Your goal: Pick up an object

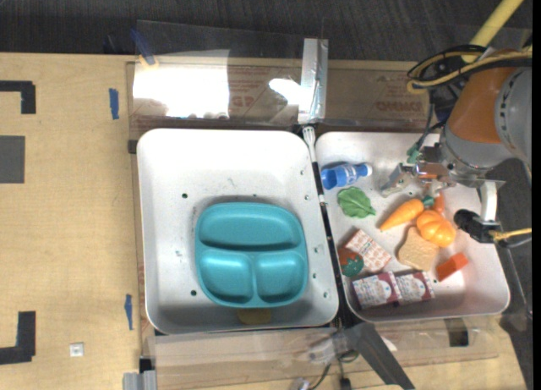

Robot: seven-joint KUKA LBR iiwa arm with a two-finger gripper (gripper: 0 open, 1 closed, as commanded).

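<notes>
Over the right bin (499,295) my gripper (420,175) hovers near the carrot (401,213) — whether clenched or released I cannot tell — so next I descend onto it.

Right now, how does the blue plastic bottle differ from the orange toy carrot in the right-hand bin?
The blue plastic bottle is blue with a clear, pale end; the orange toy carrot is solid orange. The bottle is stubby and rounded, the carrot tapers to a point. The bottle lies by the bin's left wall near the green leaf; the carrot lies nearer the middle, beside the gripper. Both lie on their sides in the right bin.
</notes>
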